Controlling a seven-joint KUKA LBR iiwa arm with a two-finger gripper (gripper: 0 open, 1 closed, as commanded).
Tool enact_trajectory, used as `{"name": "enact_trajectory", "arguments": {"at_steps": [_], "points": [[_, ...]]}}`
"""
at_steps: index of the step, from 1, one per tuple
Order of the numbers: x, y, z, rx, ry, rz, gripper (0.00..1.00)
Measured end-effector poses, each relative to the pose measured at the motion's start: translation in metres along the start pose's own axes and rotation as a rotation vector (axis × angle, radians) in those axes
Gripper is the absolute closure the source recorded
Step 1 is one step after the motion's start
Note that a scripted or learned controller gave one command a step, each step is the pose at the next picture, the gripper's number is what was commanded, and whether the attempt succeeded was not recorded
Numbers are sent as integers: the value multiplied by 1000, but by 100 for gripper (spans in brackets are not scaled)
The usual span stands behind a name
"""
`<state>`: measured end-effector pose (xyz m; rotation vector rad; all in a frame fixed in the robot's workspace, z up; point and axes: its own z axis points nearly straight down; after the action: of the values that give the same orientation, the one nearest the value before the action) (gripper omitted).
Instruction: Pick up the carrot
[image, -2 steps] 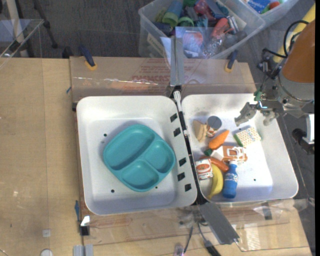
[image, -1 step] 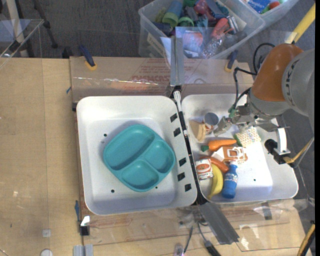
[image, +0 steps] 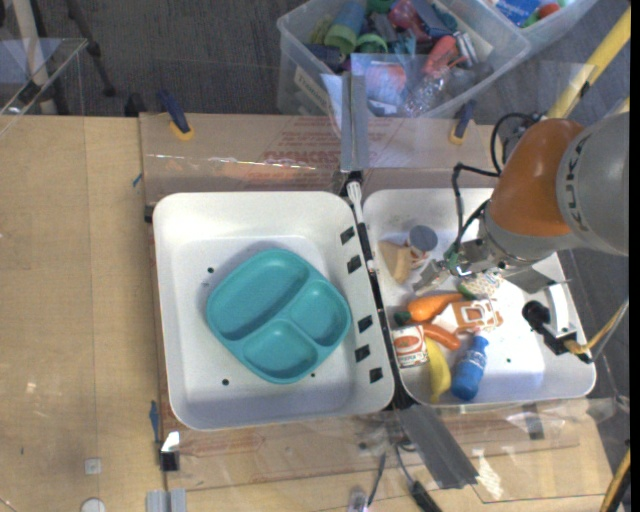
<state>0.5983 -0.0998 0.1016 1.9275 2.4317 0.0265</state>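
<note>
Hovering over the right bin (image: 575, 372), the gripper (image: 452, 268) sits just above the carrot (image: 436, 306); can't tell the jaw state. Carrot lies mid-bin, w/ a banana (image: 438, 370) and blue bottle (image: 470, 367) nearby. Looks like a toy: prob. light, stiff, smooth, a bit slippery. I'd grab across the thick middle. Count: 1 carrot, 1 banana, 1 bottle, 2 bins, 1 teal divided plate (image: 277, 315).

Wooden bench (image: 70, 300), two white bins (image: 190, 300) side by side
</note>
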Motion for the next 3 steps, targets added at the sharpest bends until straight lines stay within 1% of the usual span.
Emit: {"name": "enact_trajectory", "arguments": {"at_steps": [1,2,3], "points": [[5,-33,-1,-6,2,-139,0],[24,-101,-1,-4,1,-156,0],[21,-100,-11,-7,-4,-151,100]]}}
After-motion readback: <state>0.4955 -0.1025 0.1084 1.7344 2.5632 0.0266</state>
